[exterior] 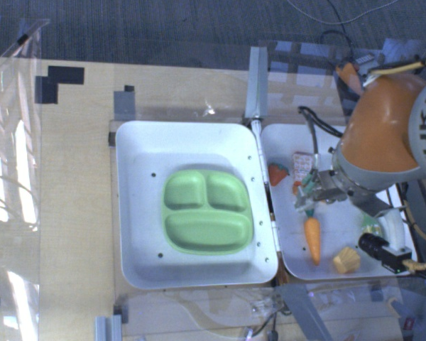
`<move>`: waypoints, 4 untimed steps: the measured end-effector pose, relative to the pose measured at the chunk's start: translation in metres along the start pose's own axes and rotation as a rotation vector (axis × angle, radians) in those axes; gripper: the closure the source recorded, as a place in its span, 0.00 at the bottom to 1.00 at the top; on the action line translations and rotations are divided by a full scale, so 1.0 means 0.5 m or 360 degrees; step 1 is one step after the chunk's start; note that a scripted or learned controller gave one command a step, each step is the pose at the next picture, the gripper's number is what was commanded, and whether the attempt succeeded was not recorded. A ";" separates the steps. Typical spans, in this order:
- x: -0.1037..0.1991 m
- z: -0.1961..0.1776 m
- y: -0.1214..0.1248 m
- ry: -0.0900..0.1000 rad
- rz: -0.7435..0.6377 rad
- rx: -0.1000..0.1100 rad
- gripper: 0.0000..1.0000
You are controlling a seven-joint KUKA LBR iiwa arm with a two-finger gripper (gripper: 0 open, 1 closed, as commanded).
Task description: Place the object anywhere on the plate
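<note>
1. Looking down on the bench, we are seeing two white bins side by side: the left bin (131, 190) is holding a green plate (207, 212) with three compartments, and the right bin (287, 251) is holding the loose items.
2. We are finding the gripper (307, 194) hanging over the right bin, below the arm's orange band (380, 130), near the bin's middle.
3. We are placing the carrot (312, 239) in the right bin, lying just nearer than the gripper, its top end close beneath the gripper, and it is lying free on the bin floor.
4. We are unable to tell whether the tool is apart or together, since its tip is too small and cluttered to read.
5. We are also noticing a red item (277, 173) just left of the gripper, a yellow block (346, 260) to the right of the carrot, and the plate well apart to the left.
</note>
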State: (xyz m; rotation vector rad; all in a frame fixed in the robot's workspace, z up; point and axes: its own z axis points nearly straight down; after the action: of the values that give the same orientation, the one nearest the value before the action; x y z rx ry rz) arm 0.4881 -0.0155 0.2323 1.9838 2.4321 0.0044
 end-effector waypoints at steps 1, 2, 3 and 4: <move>-0.147 0.033 0.071 -0.0002 0.0144 -0.0001 1.00; -0.206 0.060 0.144 -0.0002 0.0355 -0.0001 1.00; -0.383 -0.035 0.137 -0.0005 0.0641 -0.0003 1.00; -0.207 -0.021 0.085 -0.0001 0.0436 0.0000 1.00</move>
State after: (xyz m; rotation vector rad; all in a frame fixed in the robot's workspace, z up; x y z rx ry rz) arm 0.5506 -0.1083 0.2430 2.2969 2.1387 0.0045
